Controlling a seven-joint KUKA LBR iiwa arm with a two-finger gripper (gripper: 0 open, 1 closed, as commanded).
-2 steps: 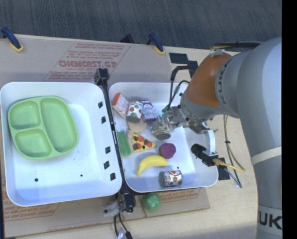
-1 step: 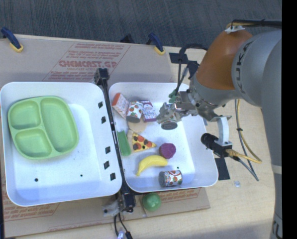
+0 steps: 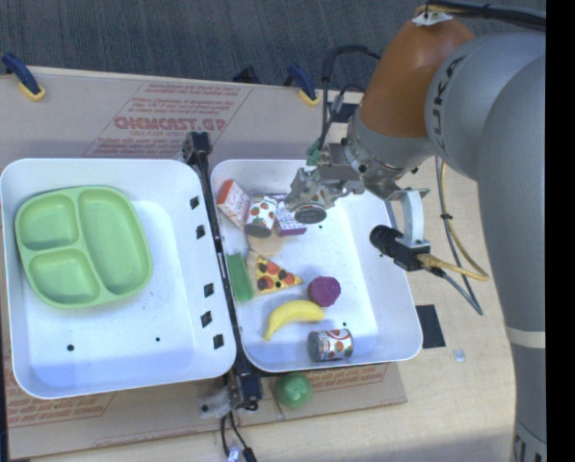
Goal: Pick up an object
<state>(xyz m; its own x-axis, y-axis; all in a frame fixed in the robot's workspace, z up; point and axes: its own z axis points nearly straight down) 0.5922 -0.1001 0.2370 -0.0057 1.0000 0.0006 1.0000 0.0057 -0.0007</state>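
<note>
The arm [image 3: 480, 85] reaches in from the right and its claw [image 3: 306, 200] hangs over the upper middle of the right bin [image 3: 388, 301], just right of a cluster of small packages; whether the claw is wide or narrow I cannot tell, since its tip is seen end-on and blurs into the wrist hardware. Nothing shows between its fingers. The pickable things all lie in the right bin: an orange-and-white carton [image 3: 232, 200] near the bin's upper left edge, a small can-like piece [image 3: 261, 217] and a purple-and-white packet [image 3: 289, 221] touching beside it, directly below-left of the claw; a green bar [image 3: 239, 277] lies along the left wall; a pizza slice [image 3: 273, 275] sits just right of it; a purple round thing [image 3: 325, 290] lies near the middle, a banana [image 3: 292, 318] just below it, and a tipped can [image 3: 330, 345] close to the lower rim. Bare floor remains along the right bin's right side and upper right corner. The left bin [image 3: 162, 345] holds a green divided plate [image 3: 83, 246] in its upper left, with bare white floor along its lower and right parts. A green ball [image 3: 293, 390] rests on the table [image 3: 171, 114] outside the right bin's lower edge; blue clamps [image 3: 22, 75] grip the far edge.
</note>
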